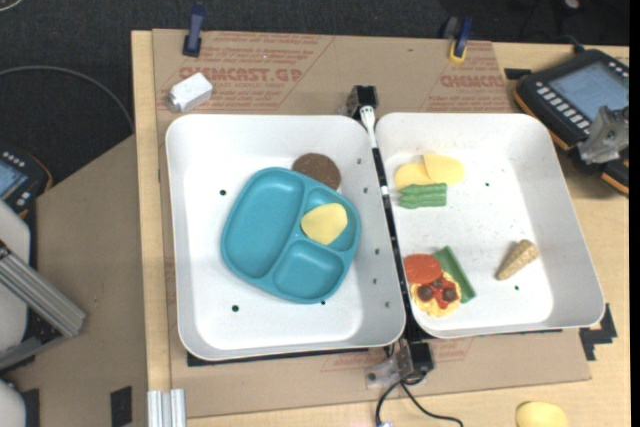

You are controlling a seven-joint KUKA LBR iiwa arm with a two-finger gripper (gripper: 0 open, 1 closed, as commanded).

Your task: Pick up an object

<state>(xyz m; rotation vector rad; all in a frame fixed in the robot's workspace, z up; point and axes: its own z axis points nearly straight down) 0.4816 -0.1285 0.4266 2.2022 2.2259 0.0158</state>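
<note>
In the left bin lies a blue divided plate, with a pale yellow chip in its upper right compartment. A brown round cookie sits just behind the plate. The right bin holds two yellow pieces near its left wall and a green bean pod right in front of them. Nearer the front are a red and yellow food piece with a green strip against it, and a tan cone to their right.
A teach pendant rests on the bench past the right bin's far right corner. A small white block lies on the cardboard behind the left bin. Clamps stand at the back edge. A yellow object lies at the front right.
</note>
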